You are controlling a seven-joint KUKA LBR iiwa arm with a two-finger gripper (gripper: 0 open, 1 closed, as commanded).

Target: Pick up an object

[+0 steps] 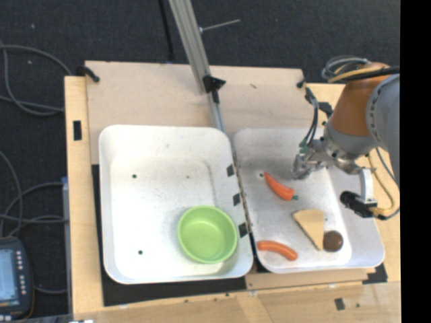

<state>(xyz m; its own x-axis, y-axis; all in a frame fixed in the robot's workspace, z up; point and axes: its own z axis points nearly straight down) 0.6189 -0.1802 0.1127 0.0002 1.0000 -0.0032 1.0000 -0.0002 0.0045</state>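
Observation:
The right bin holds an orange carrot with a green tip, a second orange carrot-like piece by its front edge, a tan wedge and a small brown ball touching the wedge. My gripper hangs low over the right bin, just right of and slightly behind the first carrot. Nothing is seen between its fingers.
A green bowl sits at the front right of the left bin. A slanted metal pole rises behind the bins. Cables trail from the arm at the right.

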